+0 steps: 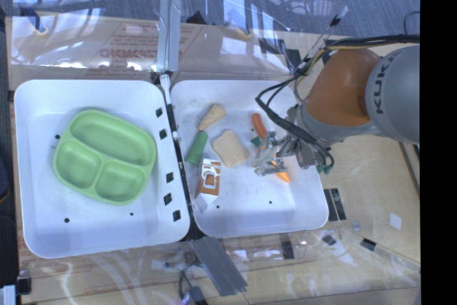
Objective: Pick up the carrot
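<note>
My gripper (271,159) is low in the right bin (307,207), right of its middle, on the grey arm with the orange band (343,93). A bright orange pointed end, which looks like the carrot (283,177), pokes out just below and right of the gripper. The rest of it is hidden under the gripper. A short red-orange stick (258,125) lies just up and left of the gripper, apart from it.
Also in the right bin are a tan toast slice (230,148), a beige bread piece (212,116), a green cucumber-like stick (196,147) and a small orange-and-white box (208,177). The left bin (36,225) holds a green divided plate (105,156).
</note>
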